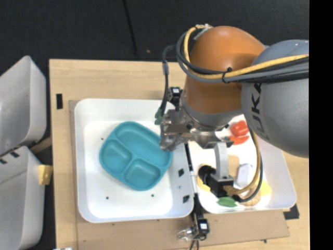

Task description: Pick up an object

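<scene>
1. A light wooden bench top [62, 139] was seen to bear two shallow white plastic bins side by side, presumably so that objects could be picked from one and dropped into the other.

2. In the left white bin [83, 191] a teal plastic divided plate with three compartments [132, 158] was found lying flat on the floor, turned at a slant to the bin's walls. It was taken to be the most likely object of the pick, since nothing else was seen in that bin and the tool stood at its edge.

3. The two-finger gripper [167, 139] was seen low over the upper right rim of the teal plate, close to the wall shared by the bins. A rim was judged the only part of so flat a thing that could be pinched, which would explain the position. How far the jaws stood apart could not be told, since they were viewed from above and masked by the metal wrist; nor could any hold on the plate be confirmed.

4. The grey arm with its orange band [223, 72] was seen to reach in from the right and to hang over much of the right white bin [283, 191].

5. In that right bin, an orange-red object [239, 130], a small green piece [226, 202] and pale items partly hidden by black and yellow cables [250, 189] were made out, left loose where they had fallen.
</scene>
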`<state>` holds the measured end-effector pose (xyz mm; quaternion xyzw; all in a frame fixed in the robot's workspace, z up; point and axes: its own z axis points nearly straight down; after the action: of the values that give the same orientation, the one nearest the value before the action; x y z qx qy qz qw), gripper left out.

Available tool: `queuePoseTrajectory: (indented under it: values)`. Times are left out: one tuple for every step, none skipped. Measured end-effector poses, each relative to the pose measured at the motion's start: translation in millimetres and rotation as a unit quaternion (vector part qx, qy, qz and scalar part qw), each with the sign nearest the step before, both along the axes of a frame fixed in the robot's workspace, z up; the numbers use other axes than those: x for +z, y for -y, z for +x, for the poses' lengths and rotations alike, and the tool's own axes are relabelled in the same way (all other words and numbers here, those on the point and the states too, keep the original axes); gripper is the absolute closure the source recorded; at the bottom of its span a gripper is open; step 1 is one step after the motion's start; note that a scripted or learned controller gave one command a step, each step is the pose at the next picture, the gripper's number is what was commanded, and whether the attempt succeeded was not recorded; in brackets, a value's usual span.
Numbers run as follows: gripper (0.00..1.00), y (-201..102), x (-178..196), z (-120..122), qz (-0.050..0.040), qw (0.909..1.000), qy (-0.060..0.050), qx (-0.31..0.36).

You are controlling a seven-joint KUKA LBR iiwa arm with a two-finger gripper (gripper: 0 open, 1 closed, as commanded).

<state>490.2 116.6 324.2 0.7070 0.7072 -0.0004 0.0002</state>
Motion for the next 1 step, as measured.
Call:
queuePoseTrajectory:
  values:
    - [1.00, 32.4, -56.2, 0.3, -0.0011, 1.0000, -0.002, -0.002]
